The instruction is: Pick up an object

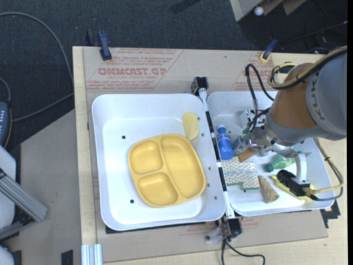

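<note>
The big grey arm bends in from the right, and its orange band hangs low over the right bin. The gripper points down among the things there. How wide it is open, I cannot tell. A blue bottle, a patterned packet and a brown cone lie close by. The left bin holds a yellow tray.
</note>
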`<state>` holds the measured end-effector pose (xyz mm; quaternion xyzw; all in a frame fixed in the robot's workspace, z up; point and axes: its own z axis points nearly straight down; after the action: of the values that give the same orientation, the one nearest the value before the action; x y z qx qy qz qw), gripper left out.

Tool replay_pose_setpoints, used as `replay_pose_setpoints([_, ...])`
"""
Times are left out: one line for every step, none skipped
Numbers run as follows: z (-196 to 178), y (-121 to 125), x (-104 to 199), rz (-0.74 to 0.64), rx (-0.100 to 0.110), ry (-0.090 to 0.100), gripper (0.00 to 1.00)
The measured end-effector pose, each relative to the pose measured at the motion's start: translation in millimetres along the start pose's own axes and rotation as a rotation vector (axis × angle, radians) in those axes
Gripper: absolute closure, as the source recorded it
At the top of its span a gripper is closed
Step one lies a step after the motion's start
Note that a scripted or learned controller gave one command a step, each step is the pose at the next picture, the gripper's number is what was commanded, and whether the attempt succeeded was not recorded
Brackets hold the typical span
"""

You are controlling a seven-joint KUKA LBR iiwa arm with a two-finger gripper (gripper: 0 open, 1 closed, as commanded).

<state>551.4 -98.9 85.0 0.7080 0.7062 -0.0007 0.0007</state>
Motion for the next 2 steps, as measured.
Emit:
replay_pose_setpoints([0.0,0.8,0.4,0.000,-0.002,-0.001,0.00])
replay_pose_setpoints([-9.4,0.8,1.9,-0.001,-0.001,0.001,1.00])
